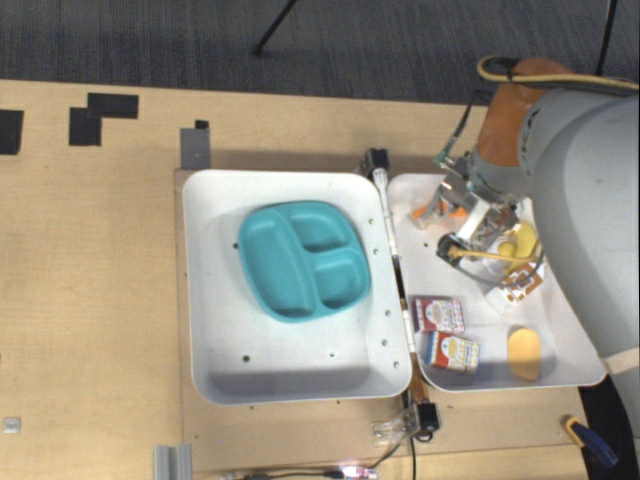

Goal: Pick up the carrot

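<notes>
While my gripper [462, 218] hangs over the carrot [437, 211] near the right bin's [490, 318] far edge, I cannot tell whether it is clamped.

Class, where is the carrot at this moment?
In the camera view, the carrot is in the right bin's far left corner, beside the gripper.

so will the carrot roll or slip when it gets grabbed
Probably stiff and light: the carrot looks small and solid. Its narrow, rounded shape may roll or slip sideways. The gripper partly hides it, so I'm unsure.
</notes>
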Robot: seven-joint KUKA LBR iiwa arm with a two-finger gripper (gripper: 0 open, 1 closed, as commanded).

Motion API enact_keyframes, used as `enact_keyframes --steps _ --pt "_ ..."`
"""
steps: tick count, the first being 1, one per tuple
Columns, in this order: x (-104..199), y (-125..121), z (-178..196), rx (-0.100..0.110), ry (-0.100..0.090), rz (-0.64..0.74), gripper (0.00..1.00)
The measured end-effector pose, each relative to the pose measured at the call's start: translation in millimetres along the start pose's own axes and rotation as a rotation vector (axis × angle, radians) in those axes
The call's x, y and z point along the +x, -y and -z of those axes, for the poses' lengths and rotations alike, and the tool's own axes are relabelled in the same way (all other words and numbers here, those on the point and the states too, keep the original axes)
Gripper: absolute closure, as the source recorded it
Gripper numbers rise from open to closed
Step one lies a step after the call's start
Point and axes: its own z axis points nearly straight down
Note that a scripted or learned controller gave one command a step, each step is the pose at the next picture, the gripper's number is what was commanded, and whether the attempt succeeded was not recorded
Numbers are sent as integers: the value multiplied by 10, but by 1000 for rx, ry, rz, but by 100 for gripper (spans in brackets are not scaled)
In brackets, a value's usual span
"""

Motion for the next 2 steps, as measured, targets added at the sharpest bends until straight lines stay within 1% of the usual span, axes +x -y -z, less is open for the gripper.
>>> enact_keyframes --steps 2 --pt "-1 0 0 0 0 0 0"
